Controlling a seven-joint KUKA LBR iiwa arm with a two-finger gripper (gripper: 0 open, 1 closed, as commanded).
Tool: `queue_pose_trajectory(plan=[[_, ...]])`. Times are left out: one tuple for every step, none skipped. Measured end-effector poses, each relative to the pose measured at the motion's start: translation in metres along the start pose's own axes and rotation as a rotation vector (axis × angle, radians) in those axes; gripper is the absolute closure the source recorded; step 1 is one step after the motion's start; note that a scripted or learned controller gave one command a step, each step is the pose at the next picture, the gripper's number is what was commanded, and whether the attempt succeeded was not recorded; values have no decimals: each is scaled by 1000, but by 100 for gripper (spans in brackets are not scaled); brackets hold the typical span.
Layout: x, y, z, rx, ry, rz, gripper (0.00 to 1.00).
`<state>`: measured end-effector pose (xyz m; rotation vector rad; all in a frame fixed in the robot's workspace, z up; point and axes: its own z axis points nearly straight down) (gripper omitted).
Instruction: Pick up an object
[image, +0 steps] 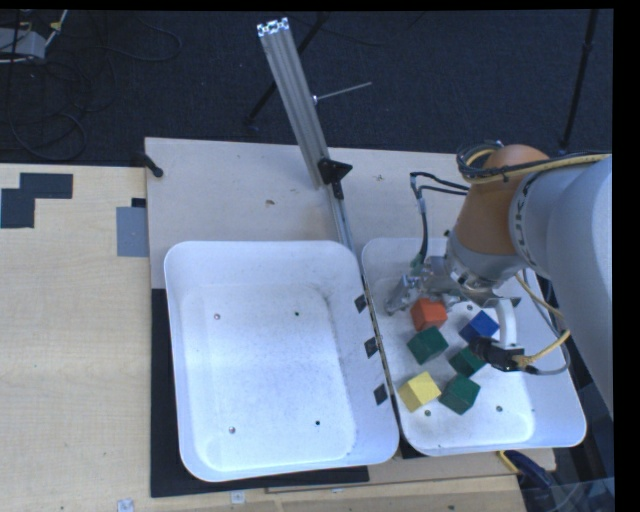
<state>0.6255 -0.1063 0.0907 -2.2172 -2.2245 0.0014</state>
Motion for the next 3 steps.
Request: queue_pose_trajectory(plan=[[-1, -1, -10, 3, 0, 1, 100], [63, 32, -105, -8, 1, -2, 100], [138, -46, -98, 8, 4, -3, 100]])
